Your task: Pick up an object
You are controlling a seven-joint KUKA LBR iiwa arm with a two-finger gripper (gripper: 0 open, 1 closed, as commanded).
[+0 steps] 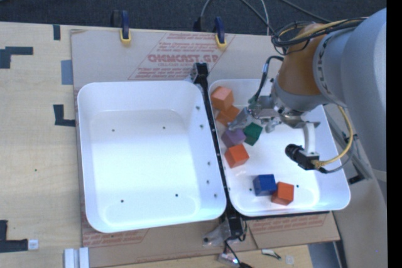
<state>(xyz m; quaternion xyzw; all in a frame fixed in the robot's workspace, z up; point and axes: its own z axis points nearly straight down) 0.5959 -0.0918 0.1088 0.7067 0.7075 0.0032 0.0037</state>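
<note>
Brown cardboard bench holds two white plastic bins. Left bin. Right bin has small colored blocks. Gripper low over green block, beside purple block. Can't tell its grip.

One fixed cam above the bench, looking down at a slant from mid distance. Both white bins sit centre frame: left bin, right bin. Arm enters from frame right; dark floor up top.
</note>
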